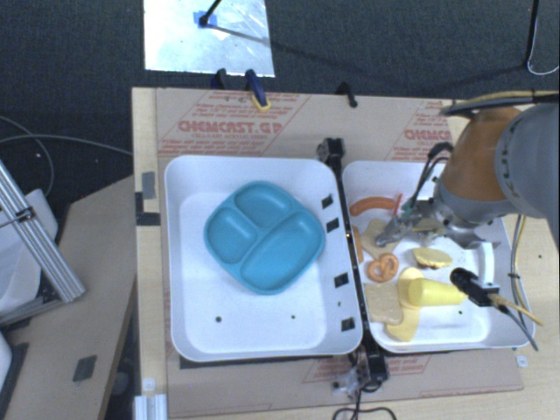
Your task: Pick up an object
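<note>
Dark grey carpet floor point(79, 51). Shiny foil sheet point(208, 23) lies at 12 o'clock. Cardboard-covered bench point(289, 112) centre; aluminium frame point(35, 243) at 9 o'clock.

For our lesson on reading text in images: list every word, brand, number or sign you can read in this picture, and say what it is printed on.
"CHEMCAST GP": red print on the brown protective sheet under the bins, above the left bin.
Similar red print at the sheet's upper right, cut off and slanted; too blurred to read for sure.
Red print along the sheet's front edge: too small to read.
The blue divided plate carries no text.
</note>
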Controlling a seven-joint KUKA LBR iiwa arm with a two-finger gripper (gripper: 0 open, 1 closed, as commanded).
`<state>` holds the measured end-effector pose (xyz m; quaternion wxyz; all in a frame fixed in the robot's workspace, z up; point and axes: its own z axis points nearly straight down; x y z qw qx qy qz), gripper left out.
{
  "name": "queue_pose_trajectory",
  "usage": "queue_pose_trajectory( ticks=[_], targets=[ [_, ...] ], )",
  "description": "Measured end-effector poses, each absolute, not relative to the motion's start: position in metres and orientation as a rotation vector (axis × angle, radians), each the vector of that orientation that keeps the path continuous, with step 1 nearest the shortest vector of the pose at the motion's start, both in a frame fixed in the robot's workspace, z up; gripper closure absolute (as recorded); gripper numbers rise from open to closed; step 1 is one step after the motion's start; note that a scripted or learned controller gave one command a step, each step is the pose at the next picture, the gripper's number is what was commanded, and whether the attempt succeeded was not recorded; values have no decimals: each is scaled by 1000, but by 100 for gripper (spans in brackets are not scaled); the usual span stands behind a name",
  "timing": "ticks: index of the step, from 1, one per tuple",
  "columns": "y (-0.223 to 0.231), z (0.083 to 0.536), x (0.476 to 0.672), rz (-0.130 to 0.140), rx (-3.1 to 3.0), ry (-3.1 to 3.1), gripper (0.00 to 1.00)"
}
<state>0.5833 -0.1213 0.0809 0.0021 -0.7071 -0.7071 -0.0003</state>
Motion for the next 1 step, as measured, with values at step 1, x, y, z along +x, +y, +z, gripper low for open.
queue_pose_trajectory(
  ticks=[1],
  targets=[
    [-121,88,524,-10,-2229,-2225,0]
  ],
)
